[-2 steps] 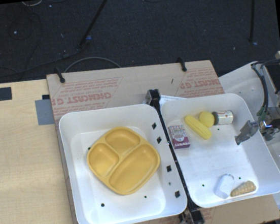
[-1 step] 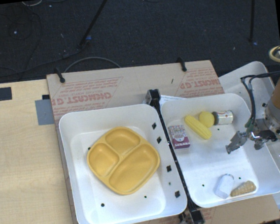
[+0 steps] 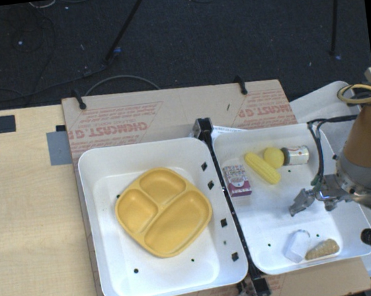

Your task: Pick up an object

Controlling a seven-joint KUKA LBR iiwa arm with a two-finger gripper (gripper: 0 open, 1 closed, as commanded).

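gripper [image 3: 309,201] – over right bin [image 3: 268,261], grip unclear (blurred) – corn [image 3: 261,168], carton [image 3: 236,179], cracker [image 3: 321,249] nearby

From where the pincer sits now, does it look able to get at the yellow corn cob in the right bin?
Probably yes. The pincer is already over the right bin, and the corn cob lies uncovered, with bare bin floor between them, though a yellow ball sits against it.

Brown cardboard sheet [image 3: 168,116] under the bins: red print, upside down and mirrored, unreadable, repeated at left and right. Small pink-and-white carton [image 3: 236,180] has a label, too small to read.
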